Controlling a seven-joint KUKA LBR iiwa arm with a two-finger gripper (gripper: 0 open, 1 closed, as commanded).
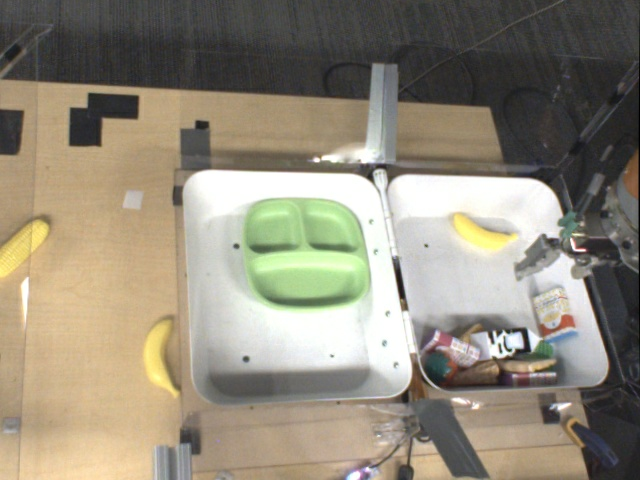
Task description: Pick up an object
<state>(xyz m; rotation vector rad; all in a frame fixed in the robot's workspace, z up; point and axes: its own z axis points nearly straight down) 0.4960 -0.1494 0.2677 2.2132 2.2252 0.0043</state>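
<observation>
My gripper (556,259) hangs over the right edge of the right bin (440,298), reaching in from the right. It is open, with one grey finger (531,256) pointing left and nothing between the fingers. A yellow banana (483,233) lies just to its left near the bin's back. A small white and red carton (553,311) lies just below the gripper. Along the bin's front wall sits a pile of several small packages (488,353).
The left bin (215,298) holds a green divided plate (304,251). Outside the bins, a second banana (160,356) and a corn cob (22,248) lie on the wooden bench at the left. A metal post (383,118) stands behind the bins.
</observation>
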